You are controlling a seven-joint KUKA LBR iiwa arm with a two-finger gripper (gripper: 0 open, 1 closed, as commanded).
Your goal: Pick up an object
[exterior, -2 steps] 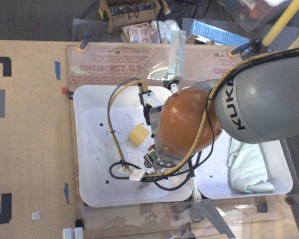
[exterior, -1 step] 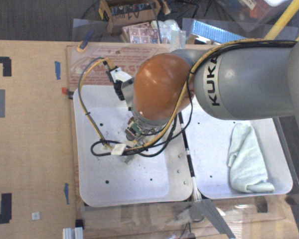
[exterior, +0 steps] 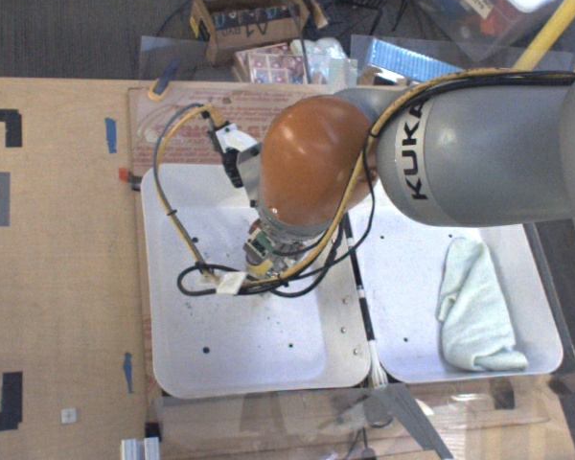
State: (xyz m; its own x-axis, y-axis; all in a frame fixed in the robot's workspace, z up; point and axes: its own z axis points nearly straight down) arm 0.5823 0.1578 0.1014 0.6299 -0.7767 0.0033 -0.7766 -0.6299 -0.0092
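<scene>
Gripper (exterior: 268, 249) low over left bin (exterior: 172, 353), jaw state impossible to tell; risk of empty grasp, towel (exterior: 474, 305) lying well off to the side.

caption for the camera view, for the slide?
KUKA arm reaches over the left bin; a pale folded cloth lies in the right bin.

Even, fairly bright overhead light falls on the bench, and the white bins (exterior: 268, 353) come out nearly washed, with the strongest glare on the right bin's floor just under the arm (exterior: 489, 151). The orange band (exterior: 311, 166) carries a soft sheen, and shadows beneath it are faint and diffuse. The picture is slightly soft overall, with clutter at the top edge dim and indistinct.
</scene>
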